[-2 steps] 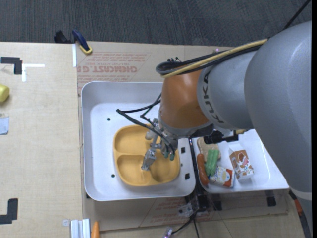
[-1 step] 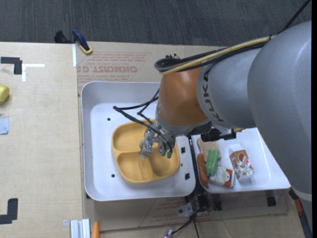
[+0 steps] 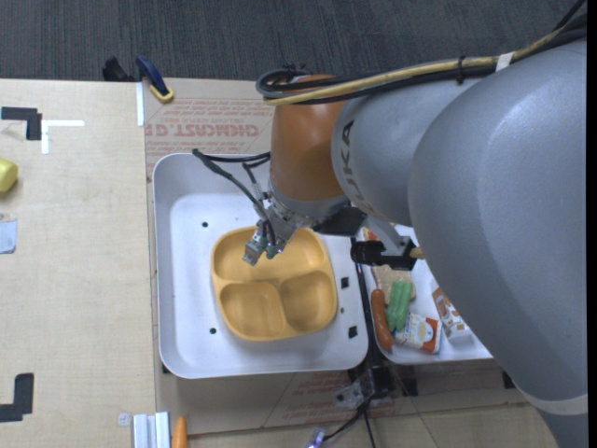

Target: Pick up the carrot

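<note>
Above the yellow divided plastic tray (image 3: 275, 292), the pincer (image 3: 260, 249) is hovering, jaw state unclear, well apart from the orange carrot (image 3: 379, 317), so nothing is being grasped

1 fixed overhead camera, slanted down on bins (image 3: 177, 278).

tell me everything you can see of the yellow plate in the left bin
The plate is a yellow-orange divided tray, seemingly plastic, with rounded corners and three compartments: one large at the far side, two smaller at the near side. It lies flat on the floor of the left bin, right of centre. The gripper hangs over its large compartment; contact cannot be told.
</note>
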Robot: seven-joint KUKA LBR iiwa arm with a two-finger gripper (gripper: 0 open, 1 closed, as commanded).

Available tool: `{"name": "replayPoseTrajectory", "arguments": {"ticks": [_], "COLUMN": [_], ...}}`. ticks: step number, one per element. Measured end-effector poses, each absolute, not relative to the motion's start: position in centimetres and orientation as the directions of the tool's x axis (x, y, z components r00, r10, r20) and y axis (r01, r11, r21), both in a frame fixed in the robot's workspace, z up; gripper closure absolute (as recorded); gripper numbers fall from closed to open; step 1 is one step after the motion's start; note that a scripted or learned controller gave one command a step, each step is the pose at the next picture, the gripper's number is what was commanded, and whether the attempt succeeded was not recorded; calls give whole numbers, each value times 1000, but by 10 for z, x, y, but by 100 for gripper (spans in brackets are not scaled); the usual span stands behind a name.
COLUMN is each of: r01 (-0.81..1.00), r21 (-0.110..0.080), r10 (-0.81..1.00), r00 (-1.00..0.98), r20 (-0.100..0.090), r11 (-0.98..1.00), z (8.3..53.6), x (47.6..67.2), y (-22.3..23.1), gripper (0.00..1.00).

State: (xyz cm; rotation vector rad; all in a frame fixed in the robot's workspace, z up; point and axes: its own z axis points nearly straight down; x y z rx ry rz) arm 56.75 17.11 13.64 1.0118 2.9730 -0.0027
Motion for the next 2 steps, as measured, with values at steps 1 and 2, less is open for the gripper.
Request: {"name": "replayPoseTrajectory", "arguments": {"ticks": [1, 2], "r01": [739, 903], "r21": [-2, -3], "r10": [739, 903], "r00": [-674, -430], "r20": [-1, -2], "r11": [674, 430], "z": [155, 181], "x": [516, 478], "y": [191, 188], "gripper": [100, 100]}}
